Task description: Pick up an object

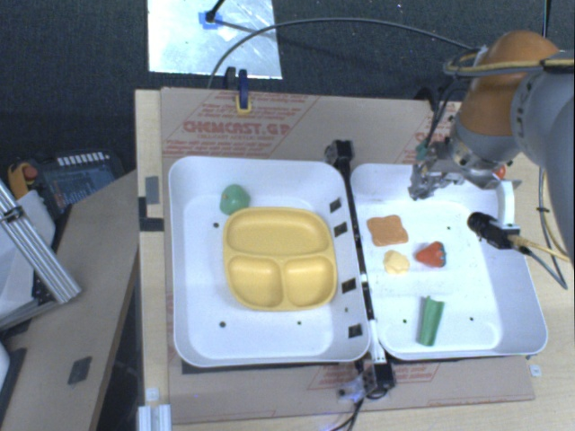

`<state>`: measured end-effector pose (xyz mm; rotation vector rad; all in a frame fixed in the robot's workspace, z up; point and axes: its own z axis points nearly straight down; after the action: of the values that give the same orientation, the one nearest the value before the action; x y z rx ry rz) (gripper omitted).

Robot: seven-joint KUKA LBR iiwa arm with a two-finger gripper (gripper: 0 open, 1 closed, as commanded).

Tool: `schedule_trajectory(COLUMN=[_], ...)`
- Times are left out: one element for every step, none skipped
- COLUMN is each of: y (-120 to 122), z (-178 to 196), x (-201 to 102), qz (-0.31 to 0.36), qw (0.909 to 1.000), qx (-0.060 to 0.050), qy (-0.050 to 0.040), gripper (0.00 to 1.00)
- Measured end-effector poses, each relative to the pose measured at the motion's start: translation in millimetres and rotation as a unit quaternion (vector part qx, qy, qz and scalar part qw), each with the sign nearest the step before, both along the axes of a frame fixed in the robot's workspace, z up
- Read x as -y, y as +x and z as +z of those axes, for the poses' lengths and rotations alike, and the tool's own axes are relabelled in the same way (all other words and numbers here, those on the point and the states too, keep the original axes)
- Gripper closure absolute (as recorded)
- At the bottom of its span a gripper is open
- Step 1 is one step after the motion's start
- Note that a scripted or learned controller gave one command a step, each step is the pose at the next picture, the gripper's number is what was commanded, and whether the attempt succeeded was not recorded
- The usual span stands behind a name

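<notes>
Dark carpet (72, 52) surrounds the tan desk (153, 133). Beyond the desk's far edge lies a shiny foil sheet (211, 25); left of it, a beige side table (81, 268).

The brown cardboard sheet (269, 119) under the two bins carries red printed lettering along its far edge, reading approximately "CHEMCAST GP". Fainter red print near its right corner and front edge is illegible.
</notes>
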<state>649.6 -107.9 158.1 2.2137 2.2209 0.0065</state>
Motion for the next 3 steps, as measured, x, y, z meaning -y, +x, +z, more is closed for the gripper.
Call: schedule_trajectory(y=[6.6,7.9,-3.7], z=[45.6,87.5,93.6], x=[-1.6,-1.5,-51.3], qz=[0.001,0.001,0.003], qw=[1.0000,1.0000,1.0000], qx=[0.000,-0.001,-0.002], qy=[0.0000,0.0002,0.0014], gripper=[1.00,1.00,1.00])
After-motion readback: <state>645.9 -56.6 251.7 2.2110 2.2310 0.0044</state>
